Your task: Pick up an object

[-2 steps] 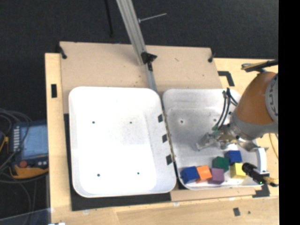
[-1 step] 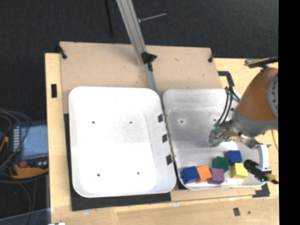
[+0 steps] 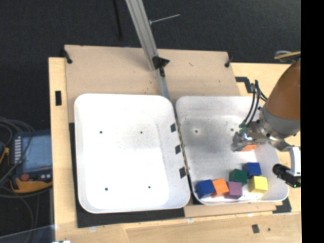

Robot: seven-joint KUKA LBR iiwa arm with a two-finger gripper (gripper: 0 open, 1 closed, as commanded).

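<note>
Two white bins sit on the table; the gripper hangs in the right bin over an orange object — finger state unclear — blocks lie nearer.

A single camera sits fixed above the bench and looks down at a slant, far enough off to take in both white bins whole, the left bin and the right bin side by side. Dark floor shows beyond the bench's far edge at the top, and the arm enters from the right of the view.
</note>
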